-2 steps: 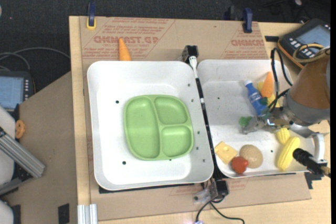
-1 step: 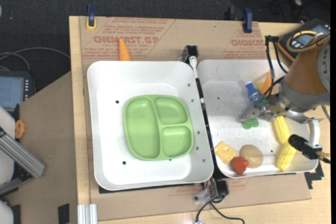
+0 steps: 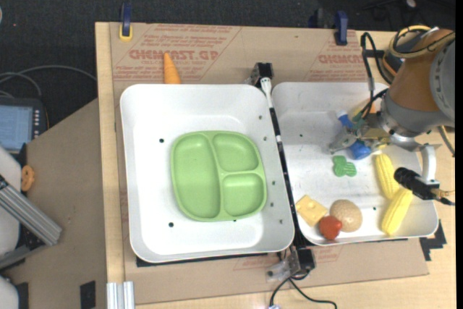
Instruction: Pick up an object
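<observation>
My gripper [image 3: 347, 138] is low in the right bin [image 3: 304, 112], near its middle, below the orange-banded wrist [image 3: 416, 83]. A small blue object [image 3: 359, 150] lies right at the gripper's tip, touching or nearly so. I cannot tell whether anything is held. Just below it sits a small green object [image 3: 344, 168]. Two yellow pieces lie to the right, a banana-like one [image 3: 385, 174] and a corn-like one [image 3: 396, 210]. Along the bin's front edge are a yellow cheese wedge [image 3: 311, 210], a red tomato [image 3: 330, 227] and a tan potato [image 3: 347, 214].
The left bin [image 3: 145, 155] holds a green divided plate [image 3: 217, 174]. An orange carrot [image 3: 171, 69] lies on the bench behind that bin. Clamps [image 3: 340, 28] stand at the bench's back edge. Cables [image 3: 372, 61] hang by the arm at the right.
</observation>
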Motion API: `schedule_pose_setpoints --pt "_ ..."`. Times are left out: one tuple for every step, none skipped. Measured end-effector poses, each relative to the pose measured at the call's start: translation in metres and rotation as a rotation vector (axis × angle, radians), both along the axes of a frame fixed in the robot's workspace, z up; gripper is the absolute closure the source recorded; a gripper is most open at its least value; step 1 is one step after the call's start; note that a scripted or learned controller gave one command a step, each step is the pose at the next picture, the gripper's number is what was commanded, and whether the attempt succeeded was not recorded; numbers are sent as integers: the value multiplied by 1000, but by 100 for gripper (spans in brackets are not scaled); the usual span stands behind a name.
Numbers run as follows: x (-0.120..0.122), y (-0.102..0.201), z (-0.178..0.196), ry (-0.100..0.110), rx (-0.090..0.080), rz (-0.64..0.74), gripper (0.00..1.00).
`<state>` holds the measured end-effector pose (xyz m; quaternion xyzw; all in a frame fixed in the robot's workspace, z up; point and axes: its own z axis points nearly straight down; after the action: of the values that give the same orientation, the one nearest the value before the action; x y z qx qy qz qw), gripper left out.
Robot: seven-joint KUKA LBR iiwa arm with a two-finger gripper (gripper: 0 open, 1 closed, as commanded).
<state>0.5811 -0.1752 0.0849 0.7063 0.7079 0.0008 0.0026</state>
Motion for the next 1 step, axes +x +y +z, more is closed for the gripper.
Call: schedule_pose_setpoints --pt "-45 -22 0 9 4 -6 0"
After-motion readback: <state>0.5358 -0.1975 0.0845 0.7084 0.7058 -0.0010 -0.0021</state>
